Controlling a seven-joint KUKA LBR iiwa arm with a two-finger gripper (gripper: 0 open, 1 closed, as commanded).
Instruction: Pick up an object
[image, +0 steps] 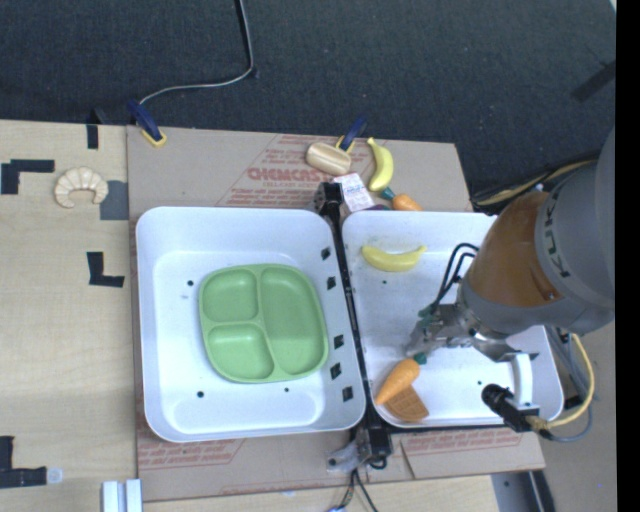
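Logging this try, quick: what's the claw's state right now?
Claw: cannot be told; it sits low in the right bin, just above the orange carrot.

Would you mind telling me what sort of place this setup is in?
Probably a robotics lab bench: a robot arm reaches over two white bins, toy food like a banana serves as props, and tape marks the tabletop.

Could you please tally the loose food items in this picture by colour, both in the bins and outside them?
Yellow: 2, banana in right bin, banana behind bins
Orange: 2, carrot, small piece
Tan: 2, croissant, bread roll
Total: 6
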